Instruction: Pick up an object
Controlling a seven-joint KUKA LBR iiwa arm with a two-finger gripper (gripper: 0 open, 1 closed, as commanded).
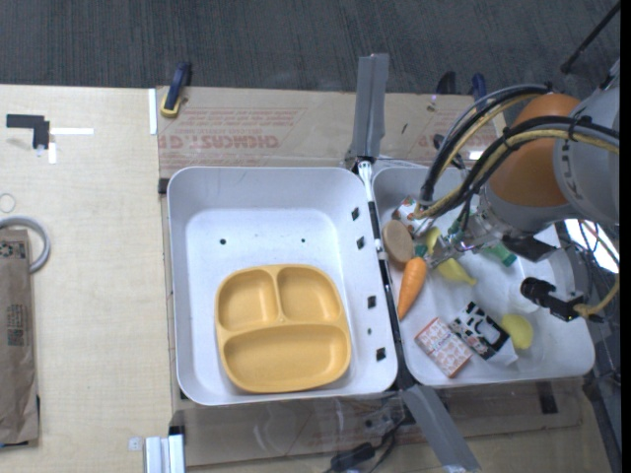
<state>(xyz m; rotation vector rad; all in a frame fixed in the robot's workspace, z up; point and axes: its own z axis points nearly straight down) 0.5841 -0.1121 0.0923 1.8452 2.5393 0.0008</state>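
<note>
I cannot tell the gripper's jaw state; I would centre over the carrot, clear of the bin wall.

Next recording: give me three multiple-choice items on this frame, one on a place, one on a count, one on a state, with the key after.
1. Where does the yellow plate lie?
A. in the left bin
B. in the right bin
C. on the cardboard

2. How many compartments does the plate have?
A. two
B. three
C. four

3. How does the carrot lie?
A. standing upright in the middle of the bin
B. on the yellow plate
C. flat, by the right bin's left wall

Key: 1 A, the plate sits on the left bin's floor. 2 B, two small sections above one long one. 3 C, it lies slanted along the wall beside the divider, with the arm above the bin.
</note>
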